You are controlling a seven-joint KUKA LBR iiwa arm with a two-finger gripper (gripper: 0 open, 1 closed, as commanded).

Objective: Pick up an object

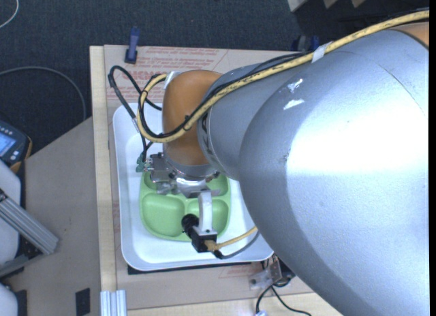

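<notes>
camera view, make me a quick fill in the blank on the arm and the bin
1. The arm is grey with an ____ band above its wrist.
2. The green object lies in a shallow ____ bin.
3. A ____ cable runs along the arm.
4. The pincer is right above the ____ object.

Missing words: orange; white; yellow; green

A robotics lab (grey arm (327,151), loose cables (41,76), bench (109,171)).
</notes>
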